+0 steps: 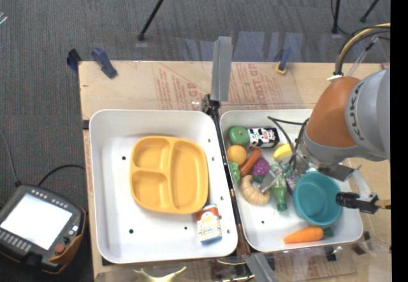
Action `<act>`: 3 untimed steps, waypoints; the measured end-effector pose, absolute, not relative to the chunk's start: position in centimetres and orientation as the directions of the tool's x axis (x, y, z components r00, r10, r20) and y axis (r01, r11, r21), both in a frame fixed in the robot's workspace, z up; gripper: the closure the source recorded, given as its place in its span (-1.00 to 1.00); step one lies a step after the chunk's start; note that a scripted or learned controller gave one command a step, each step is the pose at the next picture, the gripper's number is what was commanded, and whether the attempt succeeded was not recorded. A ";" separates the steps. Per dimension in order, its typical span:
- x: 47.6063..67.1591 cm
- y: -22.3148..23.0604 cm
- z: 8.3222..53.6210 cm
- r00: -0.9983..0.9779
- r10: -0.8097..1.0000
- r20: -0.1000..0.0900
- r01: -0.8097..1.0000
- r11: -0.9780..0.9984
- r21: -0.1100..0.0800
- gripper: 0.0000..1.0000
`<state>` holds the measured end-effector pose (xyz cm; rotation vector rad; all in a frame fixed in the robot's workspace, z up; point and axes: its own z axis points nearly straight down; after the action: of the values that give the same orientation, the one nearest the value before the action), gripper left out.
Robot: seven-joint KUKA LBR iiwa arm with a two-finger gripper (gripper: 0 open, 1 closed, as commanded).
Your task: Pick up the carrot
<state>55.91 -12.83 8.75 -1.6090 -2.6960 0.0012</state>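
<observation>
My hand [285, 175] hangs over crowded toys, its state untellable. The orange plastic carrot [303, 234] lies apart beside the teal bowl [317, 198]; descending here risks seizing the green bottle [280, 196] instead

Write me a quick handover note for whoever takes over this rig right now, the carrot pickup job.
Gripper: low in the right bin, among the toy pile beside the teal bowl; whether its jaws are open or shut cannot be told.
Carrot: lying flat at the right bin's front edge, just below the teal bowl, apart from the gripper. A second orange piece lies in the pile.
Done: nothing; the carrot is not held.
Left: move to the carrot, grasp it, lift.
</observation>
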 end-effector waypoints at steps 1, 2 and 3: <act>58.1 -9.5 13.1 -0.302 0.953 0.000 0.953 0.302 0.000 -1.00; 60.7 -9.3 8.5 0.115 0.993 -0.001 0.993 -0.115 -0.007 -1.00; 62.7 -8.9 8.1 0.482 0.876 -0.012 0.876 -0.482 -0.028 -1.00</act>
<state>62.70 -8.93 8.14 -2.6888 -1.5900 0.0382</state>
